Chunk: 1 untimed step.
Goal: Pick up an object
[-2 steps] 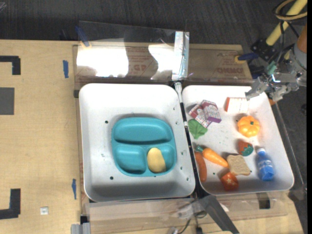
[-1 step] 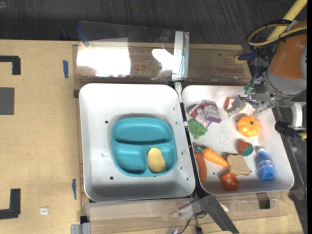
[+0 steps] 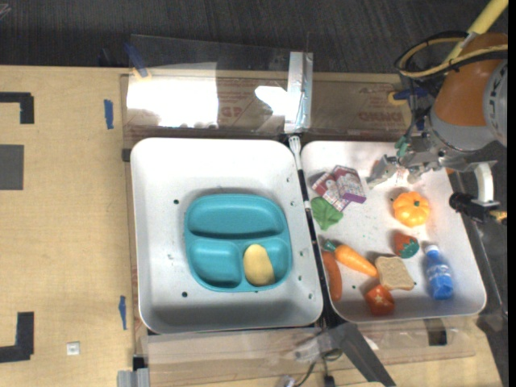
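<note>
The left bin (image 3: 153, 216) holds a teal divided tray (image 3: 211, 240) with a yellow potato-like piece (image 3: 258, 264) in its lower right compartment. The right bin (image 3: 476, 297) carries the loose items. The arm (image 3: 472, 103) enters at upper right; its gripper (image 3: 401, 166) hovers over the bin's upper part, just above the orange pumpkin (image 3: 410, 208); whether it is open cannot be told, and nothing is seen held. Nearby lie a purple-and-white packet (image 3: 340, 185), a carrot (image 3: 355, 259), a slice of bread (image 3: 395, 272), a blue bottle (image 3: 438, 272) and a tomato (image 3: 380, 298). The pumpkin is the likeliest target: probably light, stiff toy plastic, rounded and somewhat slippery, best taken across its widest middle.
</note>
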{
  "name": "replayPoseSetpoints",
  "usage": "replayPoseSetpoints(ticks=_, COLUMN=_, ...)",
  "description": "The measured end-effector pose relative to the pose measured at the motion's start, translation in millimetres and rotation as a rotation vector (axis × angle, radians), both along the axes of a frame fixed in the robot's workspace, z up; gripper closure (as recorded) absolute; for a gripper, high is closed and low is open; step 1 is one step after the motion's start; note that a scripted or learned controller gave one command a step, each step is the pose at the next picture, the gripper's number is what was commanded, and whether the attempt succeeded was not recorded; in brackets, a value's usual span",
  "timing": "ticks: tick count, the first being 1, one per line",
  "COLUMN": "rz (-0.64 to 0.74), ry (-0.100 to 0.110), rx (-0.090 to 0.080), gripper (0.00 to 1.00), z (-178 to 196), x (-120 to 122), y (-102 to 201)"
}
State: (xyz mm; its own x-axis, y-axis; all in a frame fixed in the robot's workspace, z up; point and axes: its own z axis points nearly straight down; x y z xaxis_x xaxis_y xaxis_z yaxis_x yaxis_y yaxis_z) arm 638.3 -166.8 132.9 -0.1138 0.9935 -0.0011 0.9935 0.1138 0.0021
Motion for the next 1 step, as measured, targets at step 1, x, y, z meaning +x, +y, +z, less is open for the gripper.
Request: replayPoseSetpoints(ticks=1, rz=0.084, ry=-0.002, rx=0.0, gripper=0.0, z=-46.0, x=-48.5, y=-28.1)
